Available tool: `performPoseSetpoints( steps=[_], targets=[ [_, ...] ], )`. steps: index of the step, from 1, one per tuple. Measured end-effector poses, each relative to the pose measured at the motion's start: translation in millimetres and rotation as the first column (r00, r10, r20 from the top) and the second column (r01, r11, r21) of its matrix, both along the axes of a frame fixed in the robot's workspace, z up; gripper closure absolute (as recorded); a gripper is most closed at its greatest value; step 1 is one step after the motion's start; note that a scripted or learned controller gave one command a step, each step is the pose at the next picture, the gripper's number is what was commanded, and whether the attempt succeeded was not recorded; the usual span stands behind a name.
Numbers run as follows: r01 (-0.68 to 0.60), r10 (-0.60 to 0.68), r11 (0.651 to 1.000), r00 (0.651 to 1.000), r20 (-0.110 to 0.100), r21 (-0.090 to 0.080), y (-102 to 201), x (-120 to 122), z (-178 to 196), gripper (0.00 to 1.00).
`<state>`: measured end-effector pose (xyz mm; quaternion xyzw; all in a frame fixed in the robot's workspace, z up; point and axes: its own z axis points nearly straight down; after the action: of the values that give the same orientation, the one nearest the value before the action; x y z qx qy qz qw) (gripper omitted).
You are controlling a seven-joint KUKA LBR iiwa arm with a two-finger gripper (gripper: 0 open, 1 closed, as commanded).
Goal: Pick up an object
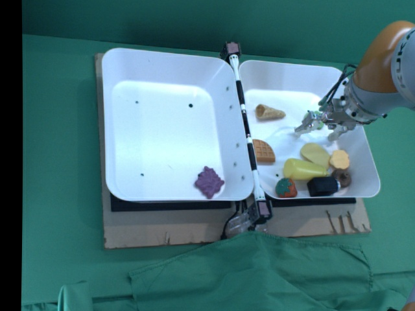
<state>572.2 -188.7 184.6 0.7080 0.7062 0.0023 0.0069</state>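
The arm comes in from the right, its orange band (382, 50) high over the edge of the right bin (367, 149). The gripper (319, 126) hangs above that bin's upper middle, fingers spread apart and pointing toward the left, with nothing between them.

Most of the pickable pieces lie just below the gripper. Nearest is a pale yellow lump (315, 153), directly under the fingertips but apart from them. Beside it, toward the arm, sits a small orange cookie (340, 159). Lower still lies a yellow bottle-shaped toy (303, 170) on its side, and below that a row along the bin's near wall: a red and green strawberry (286, 187), a black block (322, 186) and a brown doughnut (343, 178) that touches the block.

Off to the gripper's left, an ice-cream cone (269, 113) lies on its side, about level with the fingers. Lower left of the gripper, a waffle (262, 151) rests against the divider (244, 122) between the bins.

Well away, across the divider, a purple grape bunch (209, 182) sits in the near corner of the left bin (123, 76).
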Motion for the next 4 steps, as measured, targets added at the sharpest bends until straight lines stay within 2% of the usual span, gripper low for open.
performPoseSetpoints(
  steps=[1,2,3,4],
  targets=[
    [0.002,-0.002,1.000,1.000,0.006,-0.002,0,-29,1,0.00],
    [0.000,0.000,1.000,1.000,0.006,-0.003,39,-36,1,0.00],
    [0.002,-0.002,1.000,1.000,0.005,0.003,0,-44,1,0.00],
    [0.000,0.000,1.000,1.000,0.000,0.002,1,-39,0,0.00]
  ],
)
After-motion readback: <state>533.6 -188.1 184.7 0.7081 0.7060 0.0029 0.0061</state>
